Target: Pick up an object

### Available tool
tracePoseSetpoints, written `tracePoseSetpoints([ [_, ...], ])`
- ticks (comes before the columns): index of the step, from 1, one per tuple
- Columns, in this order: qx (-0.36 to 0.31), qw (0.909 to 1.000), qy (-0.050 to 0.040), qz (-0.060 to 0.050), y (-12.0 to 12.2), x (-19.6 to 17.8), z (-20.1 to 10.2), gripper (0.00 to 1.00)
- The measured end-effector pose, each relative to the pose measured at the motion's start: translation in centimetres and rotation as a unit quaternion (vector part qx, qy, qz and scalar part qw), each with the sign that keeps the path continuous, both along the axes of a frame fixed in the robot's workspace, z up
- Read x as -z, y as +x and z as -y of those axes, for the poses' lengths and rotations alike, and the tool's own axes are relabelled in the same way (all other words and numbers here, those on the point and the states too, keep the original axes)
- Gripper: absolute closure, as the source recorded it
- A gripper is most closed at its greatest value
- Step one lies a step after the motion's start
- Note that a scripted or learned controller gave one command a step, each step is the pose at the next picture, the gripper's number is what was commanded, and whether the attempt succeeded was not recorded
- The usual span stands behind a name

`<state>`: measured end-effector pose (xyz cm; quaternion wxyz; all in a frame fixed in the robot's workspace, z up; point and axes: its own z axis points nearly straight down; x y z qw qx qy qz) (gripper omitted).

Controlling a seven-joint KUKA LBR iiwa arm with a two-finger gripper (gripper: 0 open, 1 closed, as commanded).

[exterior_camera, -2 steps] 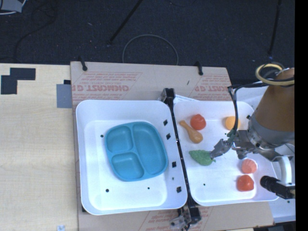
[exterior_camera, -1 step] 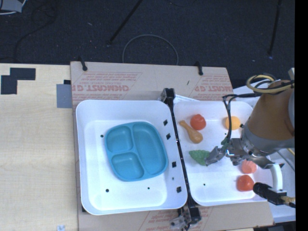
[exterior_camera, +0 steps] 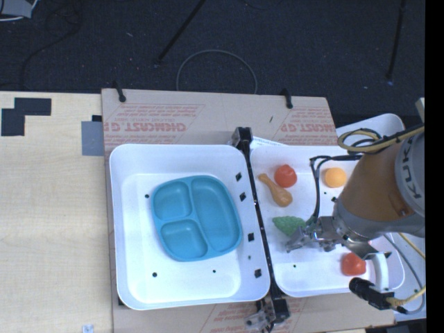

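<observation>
The right bin (exterior_camera: 298, 283) holds a green leafy piece (exterior_camera: 286, 223), a tan wooden peg-shaped piece (exterior_camera: 276, 190), a red ball (exterior_camera: 285, 176), an orange ball (exterior_camera: 335, 177) and a red tomato-like piece (exterior_camera: 353, 263). My gripper (exterior_camera: 300, 239) reaches in from the right, low over the bin. Its fingers stand open just below and beside the green piece, with nothing between them. The arm's orange band (exterior_camera: 374, 193) covers part of the bin's right side.
The left bin (exterior_camera: 132, 269) holds a blue three-compartment plate (exterior_camera: 196, 217). A black divider bar (exterior_camera: 251, 214) runs between the two bins. Cardboard (exterior_camera: 208, 120) lies under both bins. Cables and a white object (exterior_camera: 378, 134) sit at the far right.
</observation>
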<state>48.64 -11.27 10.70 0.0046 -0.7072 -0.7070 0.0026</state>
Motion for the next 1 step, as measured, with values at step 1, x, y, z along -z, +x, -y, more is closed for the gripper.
tracePoseSetpoints([
  [1,0.0,1.0,-0.0008,0.004,-0.01,1.96,-0.08,0.0],
])
